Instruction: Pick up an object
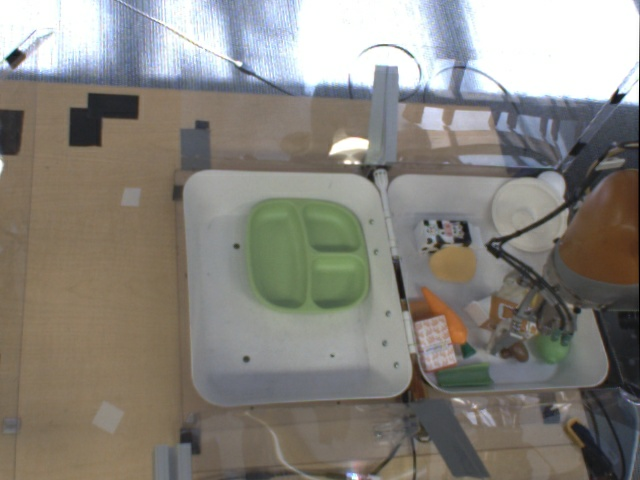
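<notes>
Wooden worktop point(90, 298) under strong light from the top, with two shallow white bins side by side. In the left bin point(215, 358), one green divided plate point(306, 254), lying flat near the middle. In the right bin point(590, 368), a crowd of small things: a white bowl point(527, 214) at the far corner, a black-and-white patterned carton point(444, 234), a round yellow piece point(453, 264) just below it, an orange carrot point(444, 313), a small pink-and-white box point(435, 342) touching the carrot, a flat green piece point(464, 376) at the near rim.

Reaching in from the right, the grey arm with its orange band point(605, 233), lowered into the right bin. End effector point(525, 333) low among the clutter, close to a small green ball point(551, 347) and some brown and white items. Cannot tell whether open or closed, too much overlap there.

Progress, as a judgement: approach made, arm down at the pile, but nothing visibly lifted. Every object seemingly resting in the bin. Left to do: secure one item, probably one near the green ball, and raise it clear.
</notes>
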`<state>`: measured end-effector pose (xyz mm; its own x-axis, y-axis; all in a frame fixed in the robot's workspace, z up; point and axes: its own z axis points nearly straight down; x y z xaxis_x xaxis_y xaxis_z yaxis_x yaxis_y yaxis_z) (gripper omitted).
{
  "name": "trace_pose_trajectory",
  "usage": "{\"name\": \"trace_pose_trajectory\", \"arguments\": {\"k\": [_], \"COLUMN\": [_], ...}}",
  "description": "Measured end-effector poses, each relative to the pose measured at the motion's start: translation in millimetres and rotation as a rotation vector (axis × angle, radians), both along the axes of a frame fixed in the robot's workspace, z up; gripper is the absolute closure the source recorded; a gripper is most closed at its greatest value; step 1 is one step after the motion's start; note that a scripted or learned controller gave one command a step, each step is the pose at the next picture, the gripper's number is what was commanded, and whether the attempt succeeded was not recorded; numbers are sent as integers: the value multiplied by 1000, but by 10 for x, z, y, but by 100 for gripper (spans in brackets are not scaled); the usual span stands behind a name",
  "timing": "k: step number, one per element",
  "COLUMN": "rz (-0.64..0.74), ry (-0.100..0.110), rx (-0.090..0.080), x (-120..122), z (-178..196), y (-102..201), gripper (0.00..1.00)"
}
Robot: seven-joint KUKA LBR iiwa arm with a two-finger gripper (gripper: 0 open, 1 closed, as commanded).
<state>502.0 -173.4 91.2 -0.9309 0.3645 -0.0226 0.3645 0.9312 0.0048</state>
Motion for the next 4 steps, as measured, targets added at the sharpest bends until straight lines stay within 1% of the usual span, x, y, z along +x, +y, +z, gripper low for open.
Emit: {"name": "trace_pose_trajectory", "arguments": {"k": [1,2,3,4], "rz": [-182,-359,-383,-641], "ry": [2,6,2,-3], "rx": [2,7,8,13], "x": [-87,76,298,-33], "z": [-5,-7,-4,-3], "y": [-318,-318,151,96], "gripper": [0,0,0,0]}}
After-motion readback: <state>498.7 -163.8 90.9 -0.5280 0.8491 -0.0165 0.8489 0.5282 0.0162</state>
